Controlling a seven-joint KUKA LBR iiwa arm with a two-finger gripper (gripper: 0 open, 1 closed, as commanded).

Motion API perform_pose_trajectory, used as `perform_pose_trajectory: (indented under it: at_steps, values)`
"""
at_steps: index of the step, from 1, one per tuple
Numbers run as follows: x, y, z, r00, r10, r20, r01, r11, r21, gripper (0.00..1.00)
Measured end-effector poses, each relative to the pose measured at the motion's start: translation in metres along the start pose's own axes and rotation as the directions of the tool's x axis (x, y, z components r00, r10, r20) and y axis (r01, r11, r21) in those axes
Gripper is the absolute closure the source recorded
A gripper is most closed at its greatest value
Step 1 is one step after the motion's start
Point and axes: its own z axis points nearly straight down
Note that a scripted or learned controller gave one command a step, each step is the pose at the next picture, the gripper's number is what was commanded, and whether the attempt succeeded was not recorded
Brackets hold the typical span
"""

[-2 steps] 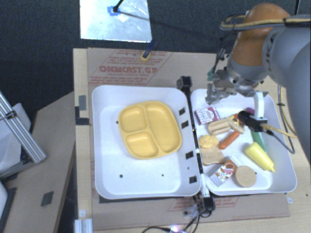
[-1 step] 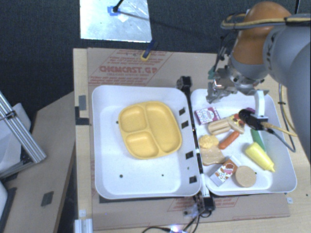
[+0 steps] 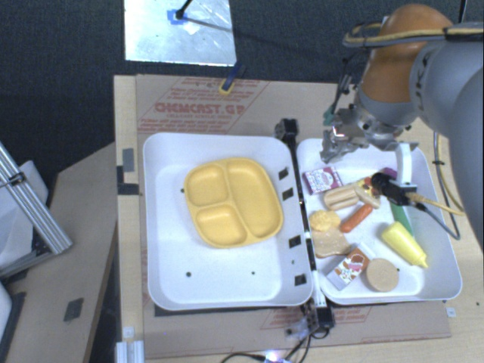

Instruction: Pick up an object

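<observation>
Over right bin's (image 3: 446,278) far corner, arm (image 3: 423,66) bent, gripper (image 3: 333,151) hanging low.

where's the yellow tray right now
The yellow tray lies in the middle of the left bin, across the divider from the food items in the right bin.

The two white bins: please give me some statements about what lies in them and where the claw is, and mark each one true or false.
1. The yellow divided tray lies in the left bin. True.
2. The claw hangs over the left bin. False: it is above the far end of the right bin.
3. The small purple packet lies in the right bin, close to the claw. True.
4. The yellow tray holds the orange carrot. False: the carrot lies in the right bin and the tray's compartments hold nothing.
5. The round tan disc lies at the near end of the right bin. True.
</observation>
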Motion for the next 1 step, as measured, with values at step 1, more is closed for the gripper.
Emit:
perform_pose_trajectory:
  at_steps: [1]
  values:
    - [-0.0170,-0.0040,-0.0085,1.000,0.005,0.000,-0.005,1.000,-0.001,1.00]
